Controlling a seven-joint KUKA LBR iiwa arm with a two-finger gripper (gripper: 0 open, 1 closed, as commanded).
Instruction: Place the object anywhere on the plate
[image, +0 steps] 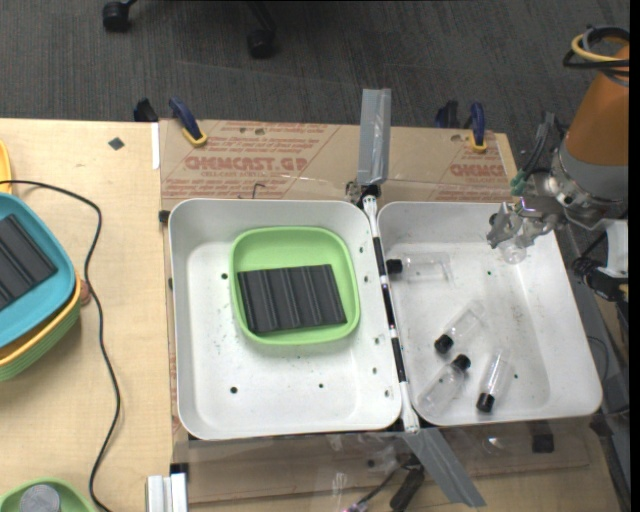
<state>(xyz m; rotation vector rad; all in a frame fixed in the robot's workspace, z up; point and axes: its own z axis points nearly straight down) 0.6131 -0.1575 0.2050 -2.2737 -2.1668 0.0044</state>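
Clear plastic vials with black caps lie scattered in the right bin (560, 395), any of which could be the object: one (418, 267) near the bin's upper left corner, lying on its side with the cap toward the divider, a second (456, 331) and a third (447, 376) lower down near the middle, and a fourth (490, 385) tilted toward the lower edge of the frame. All four rest on the bin floor, apart from the plate.

That plate (294, 285) is a green, square-ish dish with rounded corners, sitting in the left bin (200, 380) a little above its centre; a dark ribbed insert (292, 298) lies flat inside it.

At the upper right of the frame the arm (600, 120) comes in, its orange band visible, and the gripper (512, 232) hangs over the upper right corner of the right bin. Something pale and glassy shows around its tip (whether that is a vial or just part of the tool, I cannot tell), and I cannot tell how far apart the fingers stand.

Behind the bins lies a brown cardboard sheet (250, 155) held by blue clamps (187, 120). On the tabletop (110, 400) at the left edge sit stacked teal and yellow dishes (35, 275), with a black cable (95, 330) looping past them.
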